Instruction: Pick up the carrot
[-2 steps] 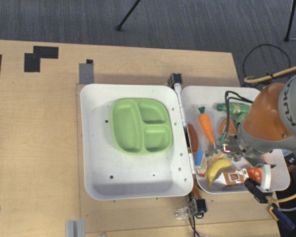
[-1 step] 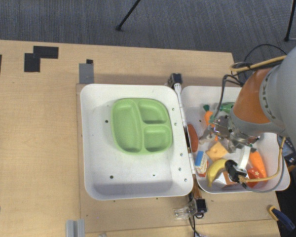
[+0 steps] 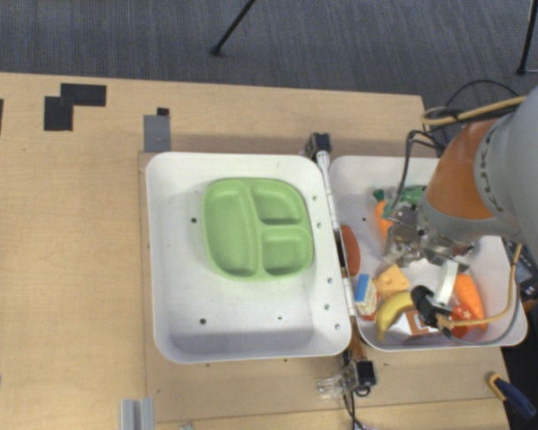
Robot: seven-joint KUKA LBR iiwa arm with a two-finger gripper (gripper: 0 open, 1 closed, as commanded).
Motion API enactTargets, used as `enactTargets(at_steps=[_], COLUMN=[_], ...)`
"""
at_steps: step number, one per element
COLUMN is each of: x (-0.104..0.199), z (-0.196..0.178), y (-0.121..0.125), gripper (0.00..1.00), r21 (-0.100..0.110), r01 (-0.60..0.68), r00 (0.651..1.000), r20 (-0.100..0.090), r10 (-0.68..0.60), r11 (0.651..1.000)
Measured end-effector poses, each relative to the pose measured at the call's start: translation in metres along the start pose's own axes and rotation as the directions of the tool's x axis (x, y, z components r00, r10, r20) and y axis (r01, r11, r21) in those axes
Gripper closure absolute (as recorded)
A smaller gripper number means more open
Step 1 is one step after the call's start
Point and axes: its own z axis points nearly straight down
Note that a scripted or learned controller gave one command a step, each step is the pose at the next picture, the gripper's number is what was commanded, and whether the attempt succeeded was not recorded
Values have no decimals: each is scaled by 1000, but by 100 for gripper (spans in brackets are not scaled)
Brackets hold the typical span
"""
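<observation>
The carrot point(image 3: 468, 295), orange and tapered, lies in the right bin point(image 3: 511, 267) near its right wall, with a red piece just below it. My gripper point(image 3: 412, 251) hangs low over the middle of that bin, a little left of the carrot and above a yellow cheese wedge point(image 3: 394, 281). The wrist and its fittings hide the gap between the gripper's tips. I see nothing held.
Around the gripper the right bin also holds a banana point(image 3: 392, 311), a red sausage point(image 3: 349, 247), a small blue item point(image 3: 362, 288), another orange piece point(image 3: 383, 215) and a green item point(image 3: 412, 193). A green divided plate point(image 3: 255, 227) sits in the left bin point(image 3: 175, 267).
</observation>
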Motion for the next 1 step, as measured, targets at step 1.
enactTargets(at_steps=[1], x=[54], z=[-87], y=[41], gripper=[100], r21=[8], r01=[146], r00=[989], r20=[1], r10=[-146], r11=[989])
